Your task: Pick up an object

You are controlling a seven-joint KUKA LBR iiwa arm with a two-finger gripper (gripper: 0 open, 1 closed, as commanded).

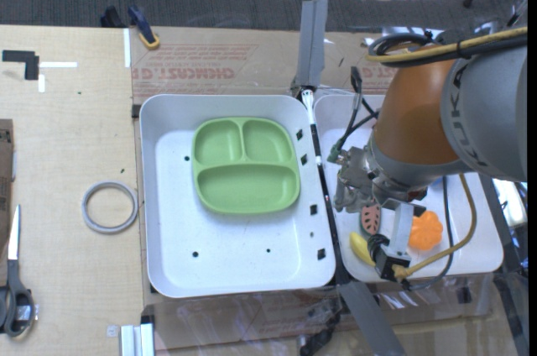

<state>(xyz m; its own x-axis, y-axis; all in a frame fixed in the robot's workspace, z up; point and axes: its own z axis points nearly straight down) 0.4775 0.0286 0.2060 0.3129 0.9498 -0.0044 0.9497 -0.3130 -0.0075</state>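
My gripper [367,201] hangs low over the left part of the right bin [481,258], under the grey arm with its orange band. Right beside it, partly covered, lies a small red-and-green watermelon slice [371,219]. An orange object [426,231] lies just to its right, and a yellow banana-like piece [360,245] sits below it near the bin's front edge. The arm hides most of this bin's floor. I cannot tell whether anything sits between the fingers.
The left bin [168,253] holds a green divided plate [246,165] in its upper middle. On the bench to the left lie a grey ring [110,206] and scissors [15,295]. Cables loop around the wrist over the right bin.
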